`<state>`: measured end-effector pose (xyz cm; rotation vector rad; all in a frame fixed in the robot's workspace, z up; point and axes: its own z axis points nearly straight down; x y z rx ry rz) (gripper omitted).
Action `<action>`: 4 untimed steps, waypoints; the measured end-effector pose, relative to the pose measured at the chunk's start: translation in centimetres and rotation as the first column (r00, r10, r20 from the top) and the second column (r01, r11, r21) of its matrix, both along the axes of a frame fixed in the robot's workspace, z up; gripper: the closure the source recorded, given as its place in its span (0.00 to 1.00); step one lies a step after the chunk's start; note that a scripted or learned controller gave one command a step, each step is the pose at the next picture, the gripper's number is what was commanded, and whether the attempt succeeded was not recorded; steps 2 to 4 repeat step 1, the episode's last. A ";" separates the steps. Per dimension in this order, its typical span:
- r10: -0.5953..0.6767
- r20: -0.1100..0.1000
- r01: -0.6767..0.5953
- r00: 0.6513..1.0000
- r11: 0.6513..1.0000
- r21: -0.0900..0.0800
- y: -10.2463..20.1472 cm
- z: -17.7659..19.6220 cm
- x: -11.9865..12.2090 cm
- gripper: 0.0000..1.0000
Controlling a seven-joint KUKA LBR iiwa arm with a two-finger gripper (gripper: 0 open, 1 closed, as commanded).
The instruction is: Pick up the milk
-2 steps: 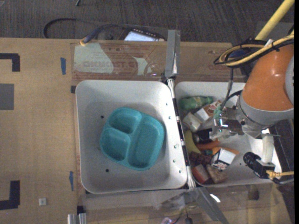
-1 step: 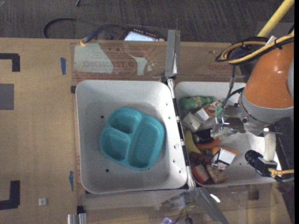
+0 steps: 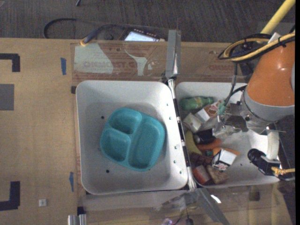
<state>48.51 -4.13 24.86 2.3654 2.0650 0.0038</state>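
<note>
Milk carton lies tilted in the right bin, long axis running lower-left to upper-right. Gripper hangs over the clutter; jaws' state can't be told, partly hidden by wrist.

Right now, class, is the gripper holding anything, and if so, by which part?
It cannot be told. The gripper sits low over the cluttered right bin, but its fingertips blur into the items there.

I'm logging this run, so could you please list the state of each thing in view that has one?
Teal plate: right way up in the left bin, nothing on it.
Milk: small carton lying among the clutter in the right bin, not gripped.
Green bottle: lying on its side.
Gripper: low over the right bin's clutter.
</note>
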 end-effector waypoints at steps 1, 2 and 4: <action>0.001 0.001 -0.001 1.000 1.000 0.000 0.0 1.0 0.1 1.00; 0.001 0.001 -0.001 1.000 1.000 0.000 0.0 1.0 0.1 1.00; 0.001 0.001 -0.001 1.000 1.000 0.000 0.0 1.0 0.1 1.00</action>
